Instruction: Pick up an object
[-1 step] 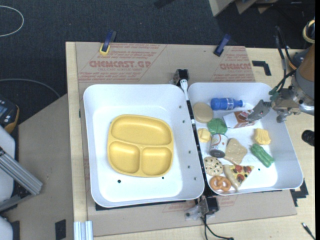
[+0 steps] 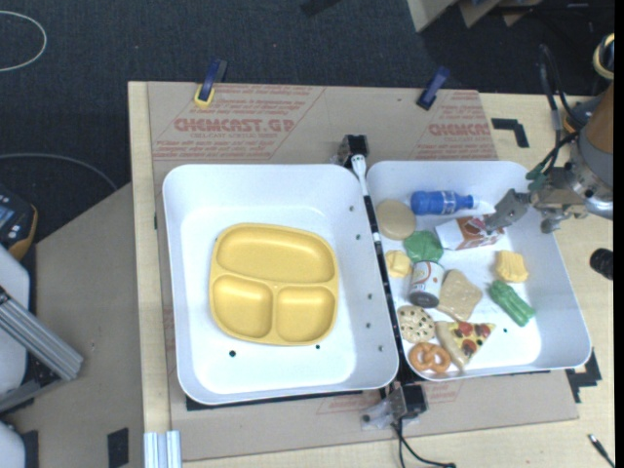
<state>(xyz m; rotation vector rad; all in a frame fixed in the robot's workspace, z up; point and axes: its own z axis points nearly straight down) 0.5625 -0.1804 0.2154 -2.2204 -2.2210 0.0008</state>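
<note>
The right bin (image 2: 561, 291) holds several toy foods: a blue bottle (image 2: 441, 202), a tan bun (image 2: 396, 218), a green piece (image 2: 423, 246), a white and red packet (image 2: 466, 232), a small can (image 2: 425, 283), a bread slice (image 2: 460, 295), a yellow cheese block (image 2: 510, 266), a green pickle (image 2: 512, 302), a cookie (image 2: 416, 323), a pizza slice (image 2: 468, 337) and a pretzel (image 2: 429, 359). My gripper (image 2: 531, 213) hangs over the bin's upper right part, just right of the packet. It is open and nothing sits between its fingers.
The left bin (image 2: 185, 261) holds a yellow divided plate (image 2: 275, 283). A black divider (image 2: 369, 222) runs between the two bins. Two clamps (image 2: 207, 86) (image 2: 432, 88) hold the cardboard sheet at the bench's far edge.
</note>
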